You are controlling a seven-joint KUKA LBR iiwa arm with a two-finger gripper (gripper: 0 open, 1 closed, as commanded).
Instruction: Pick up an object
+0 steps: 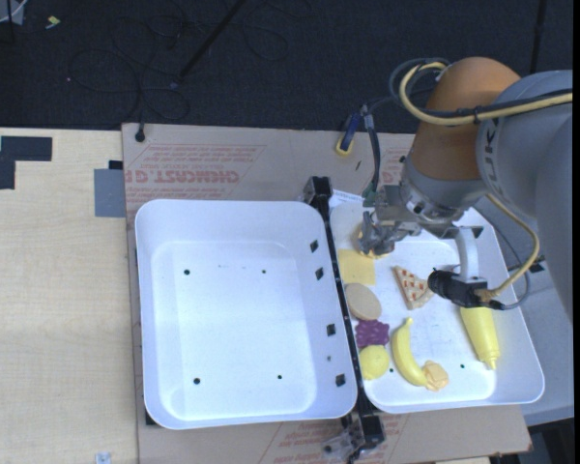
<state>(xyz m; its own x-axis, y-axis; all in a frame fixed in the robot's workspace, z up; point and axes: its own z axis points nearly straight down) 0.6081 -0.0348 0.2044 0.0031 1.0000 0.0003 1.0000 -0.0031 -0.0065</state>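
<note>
My gripper (372, 237) hangs low over the back left corner of the right bin (518, 375). It is just above the far edge of a yellow cheese block (357, 269). In front of the block lie a tan oval piece (364, 304), purple grapes (371, 333) and a lemon (373, 362). A pizza slice (413, 286) lies to the gripper's right. A banana (402, 348), a small yellow pastry (434, 376) and a yellow bottle (481, 333) with a black cap lie nearer the front.
The left bin (155, 259) stands beside the right one, with a black divider (332, 288) between them. The grey arm and its orange band (464, 114) fill the upper right, trailing cables over the bin.
</note>
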